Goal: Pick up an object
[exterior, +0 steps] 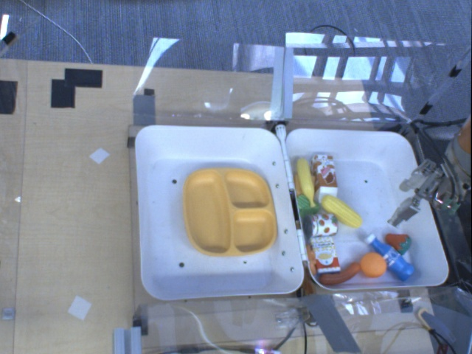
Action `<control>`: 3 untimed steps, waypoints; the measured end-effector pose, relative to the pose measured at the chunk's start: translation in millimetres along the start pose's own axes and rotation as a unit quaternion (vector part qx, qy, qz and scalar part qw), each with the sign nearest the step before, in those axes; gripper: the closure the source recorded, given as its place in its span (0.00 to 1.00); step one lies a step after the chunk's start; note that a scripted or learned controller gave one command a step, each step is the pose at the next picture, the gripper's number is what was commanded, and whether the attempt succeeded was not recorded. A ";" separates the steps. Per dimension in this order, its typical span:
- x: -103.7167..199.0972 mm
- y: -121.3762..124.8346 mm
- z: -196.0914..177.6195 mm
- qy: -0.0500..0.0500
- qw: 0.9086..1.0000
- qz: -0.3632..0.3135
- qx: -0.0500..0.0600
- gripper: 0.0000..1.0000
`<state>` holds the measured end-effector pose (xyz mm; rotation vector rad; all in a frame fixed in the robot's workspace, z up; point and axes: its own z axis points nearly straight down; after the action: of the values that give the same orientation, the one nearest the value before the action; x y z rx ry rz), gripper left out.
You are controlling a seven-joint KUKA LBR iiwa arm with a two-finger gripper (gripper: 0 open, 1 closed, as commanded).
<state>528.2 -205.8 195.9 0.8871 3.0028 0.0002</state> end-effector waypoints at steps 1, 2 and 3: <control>-44.0 46.1 45.0 0.002 0.973 0.232 0.001 0.00; -17.9 21.0 107.9 0.000 0.900 0.436 0.000 0.00; 8.5 29.2 55.0 0.001 0.867 0.498 0.001 0.00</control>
<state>537.5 -176.8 141.0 2.2688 2.1646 0.0068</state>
